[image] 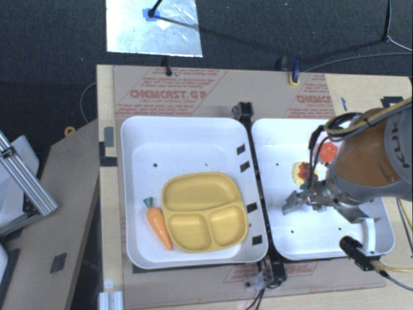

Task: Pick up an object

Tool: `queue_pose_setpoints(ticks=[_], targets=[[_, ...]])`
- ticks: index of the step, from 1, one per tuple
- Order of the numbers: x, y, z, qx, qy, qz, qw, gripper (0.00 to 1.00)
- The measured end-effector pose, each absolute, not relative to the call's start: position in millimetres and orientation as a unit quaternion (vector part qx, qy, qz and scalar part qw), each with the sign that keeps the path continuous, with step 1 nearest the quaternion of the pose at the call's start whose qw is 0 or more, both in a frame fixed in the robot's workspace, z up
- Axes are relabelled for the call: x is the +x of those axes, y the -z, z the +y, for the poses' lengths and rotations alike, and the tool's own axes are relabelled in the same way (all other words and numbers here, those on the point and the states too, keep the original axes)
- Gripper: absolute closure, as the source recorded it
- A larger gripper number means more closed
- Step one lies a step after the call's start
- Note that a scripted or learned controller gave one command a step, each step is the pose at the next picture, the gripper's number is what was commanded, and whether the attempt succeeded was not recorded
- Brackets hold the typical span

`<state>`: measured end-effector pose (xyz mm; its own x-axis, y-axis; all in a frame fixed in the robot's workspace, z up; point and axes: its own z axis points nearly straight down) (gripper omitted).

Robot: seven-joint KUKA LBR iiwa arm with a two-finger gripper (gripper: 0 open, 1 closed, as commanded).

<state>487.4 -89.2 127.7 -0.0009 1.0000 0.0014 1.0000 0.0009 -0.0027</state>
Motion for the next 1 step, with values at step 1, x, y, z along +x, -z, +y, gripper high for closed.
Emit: queue_pose_setpoints(ticks=[1], targets=[[488.0, -82.9, -89.1, -0.707, 0.0001, -0.707, 0.0, 0.0]])
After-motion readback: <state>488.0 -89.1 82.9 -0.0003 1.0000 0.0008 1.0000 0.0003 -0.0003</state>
